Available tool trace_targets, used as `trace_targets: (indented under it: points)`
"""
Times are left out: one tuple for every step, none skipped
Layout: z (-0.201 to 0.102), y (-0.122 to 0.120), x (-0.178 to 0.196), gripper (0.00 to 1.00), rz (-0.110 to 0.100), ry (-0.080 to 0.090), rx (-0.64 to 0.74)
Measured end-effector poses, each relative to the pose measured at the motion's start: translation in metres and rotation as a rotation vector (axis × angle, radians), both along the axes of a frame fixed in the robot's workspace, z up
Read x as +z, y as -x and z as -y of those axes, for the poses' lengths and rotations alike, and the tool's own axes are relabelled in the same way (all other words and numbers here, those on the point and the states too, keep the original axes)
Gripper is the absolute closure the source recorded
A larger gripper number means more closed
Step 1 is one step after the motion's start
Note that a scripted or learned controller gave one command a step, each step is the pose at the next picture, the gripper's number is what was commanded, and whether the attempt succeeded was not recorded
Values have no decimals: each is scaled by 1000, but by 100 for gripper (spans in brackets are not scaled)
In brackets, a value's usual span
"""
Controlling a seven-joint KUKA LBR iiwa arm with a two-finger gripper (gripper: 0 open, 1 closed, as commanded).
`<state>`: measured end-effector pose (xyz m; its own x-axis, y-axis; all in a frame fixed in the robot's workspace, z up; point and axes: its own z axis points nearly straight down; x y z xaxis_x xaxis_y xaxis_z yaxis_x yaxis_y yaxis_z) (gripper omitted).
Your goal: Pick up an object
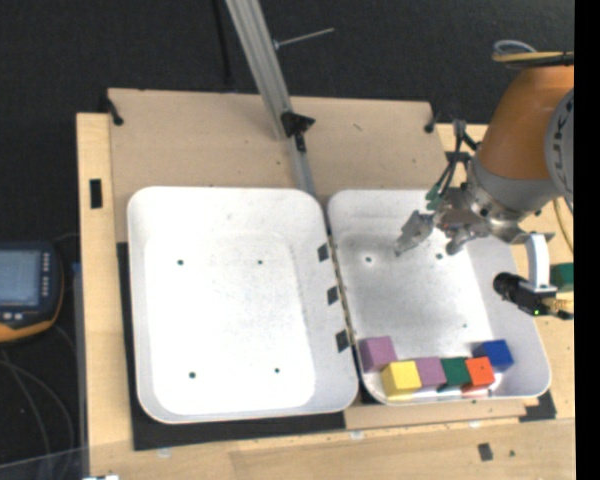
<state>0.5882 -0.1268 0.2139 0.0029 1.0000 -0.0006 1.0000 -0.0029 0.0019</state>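
Two shallow white bins sit side by side on the wooden bench; the blocks lie packed along the near wall of the right bin (520,383): a purple block (377,350), yellow block (401,376), second purple block (429,371), green block (453,372), orange block (478,372) and blue block (494,353). The gripper (432,226) hangs over that bin's far half, well apart from them, holding nothing; whether its jaws are apart cannot be determined. Risk: blocks touch each other and the wall, so a descending finger may land on a neighbour, push the row, or close on nothing.
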Motion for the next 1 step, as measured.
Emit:
trace_targets:
  points:
    - [1,-1,11,100,3,1,-2]
